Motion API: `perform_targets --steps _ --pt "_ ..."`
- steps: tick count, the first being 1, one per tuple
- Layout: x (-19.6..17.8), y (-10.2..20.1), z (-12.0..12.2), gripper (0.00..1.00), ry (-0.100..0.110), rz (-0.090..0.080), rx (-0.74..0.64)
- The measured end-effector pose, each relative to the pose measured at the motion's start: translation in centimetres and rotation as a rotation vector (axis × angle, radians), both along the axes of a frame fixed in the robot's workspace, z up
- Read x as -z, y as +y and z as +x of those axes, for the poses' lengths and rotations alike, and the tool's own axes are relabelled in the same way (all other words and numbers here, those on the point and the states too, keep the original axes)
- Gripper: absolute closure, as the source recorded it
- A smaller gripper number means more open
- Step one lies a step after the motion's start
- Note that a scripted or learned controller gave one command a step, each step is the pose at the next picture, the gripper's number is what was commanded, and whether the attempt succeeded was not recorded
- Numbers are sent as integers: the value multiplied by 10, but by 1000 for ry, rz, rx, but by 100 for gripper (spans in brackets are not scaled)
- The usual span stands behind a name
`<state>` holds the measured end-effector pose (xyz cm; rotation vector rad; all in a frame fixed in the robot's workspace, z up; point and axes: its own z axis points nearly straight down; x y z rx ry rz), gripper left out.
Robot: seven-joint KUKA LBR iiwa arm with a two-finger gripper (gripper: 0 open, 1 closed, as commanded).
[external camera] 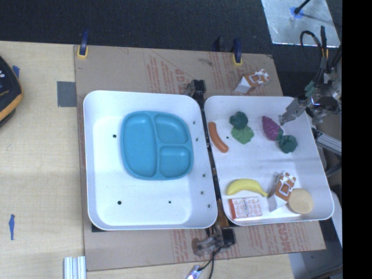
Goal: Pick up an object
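Well, nothing has been picked up yet, as far as I can see from here. Nearest me in the toy bin (256, 163) lies a red-and-white packet (244, 207), just this side of the banana (245, 186). A round biscuit (300, 201) sits off to the banana's arm side, with a small carton (284, 185) between the two, touching or nearly touching the biscuit.

Beyond the banana there is a bare stretch of bin floor. Past that lie the sausage (218, 137) by the wall shared with the other bin (104, 173), two green pieces (242, 134) close together, a purple piece (271, 127) and a dark green piece (287, 143). The blue plate (157, 145) lies alone in that other bin.

Farther still from the banana, at the toy bin's far arm-side corner, the gripper (289, 115) hangs near the purple piece, apart from it. I cannot tell how the jaws stand, and nothing shows between them.

So I judge the reach is partly made. The descent onto a toy, the closing and the lift are all left. The purple and dark green pieces look the likeliest targets, being closest.
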<state>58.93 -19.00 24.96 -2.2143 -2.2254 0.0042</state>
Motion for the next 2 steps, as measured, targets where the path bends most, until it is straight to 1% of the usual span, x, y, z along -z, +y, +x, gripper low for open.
perform_targets --steps 1,2 --pt "77 -21 41 0 2 -1 -2" --pt "159 -20 66 0 3 1 -3"
